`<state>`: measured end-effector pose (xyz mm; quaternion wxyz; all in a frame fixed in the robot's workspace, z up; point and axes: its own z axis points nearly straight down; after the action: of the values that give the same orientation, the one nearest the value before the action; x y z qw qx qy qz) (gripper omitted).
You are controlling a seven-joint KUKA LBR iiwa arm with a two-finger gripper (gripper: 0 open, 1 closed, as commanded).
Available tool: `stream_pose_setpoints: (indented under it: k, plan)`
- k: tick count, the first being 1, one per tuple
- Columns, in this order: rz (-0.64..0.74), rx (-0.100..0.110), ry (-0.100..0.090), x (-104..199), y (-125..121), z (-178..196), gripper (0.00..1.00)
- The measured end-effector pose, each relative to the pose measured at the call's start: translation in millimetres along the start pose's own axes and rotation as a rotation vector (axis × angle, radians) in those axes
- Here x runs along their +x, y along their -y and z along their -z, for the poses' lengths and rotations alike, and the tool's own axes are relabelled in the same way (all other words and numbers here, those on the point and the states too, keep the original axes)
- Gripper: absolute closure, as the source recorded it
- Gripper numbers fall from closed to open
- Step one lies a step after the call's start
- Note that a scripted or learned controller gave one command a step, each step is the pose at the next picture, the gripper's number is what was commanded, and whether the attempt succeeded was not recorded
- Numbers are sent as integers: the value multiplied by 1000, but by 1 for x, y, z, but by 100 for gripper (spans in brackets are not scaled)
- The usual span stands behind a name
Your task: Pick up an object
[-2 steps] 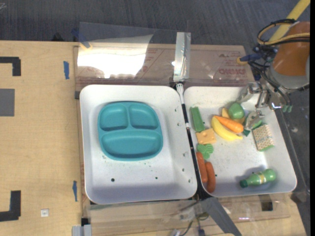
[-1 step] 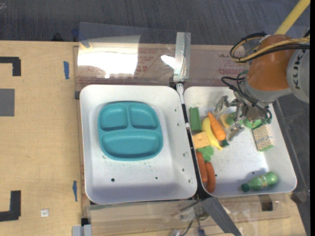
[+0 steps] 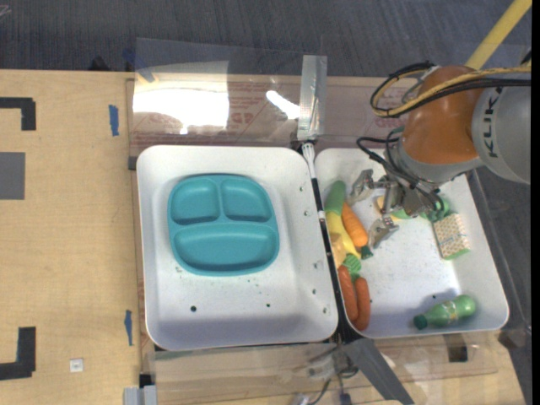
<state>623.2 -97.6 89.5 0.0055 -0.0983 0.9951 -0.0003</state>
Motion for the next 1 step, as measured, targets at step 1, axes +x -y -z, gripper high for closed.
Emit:
stream_pose_setpoints:
  k: [1]
  plan:
    - [1, 4, 15, -5, 0, 15, 100]
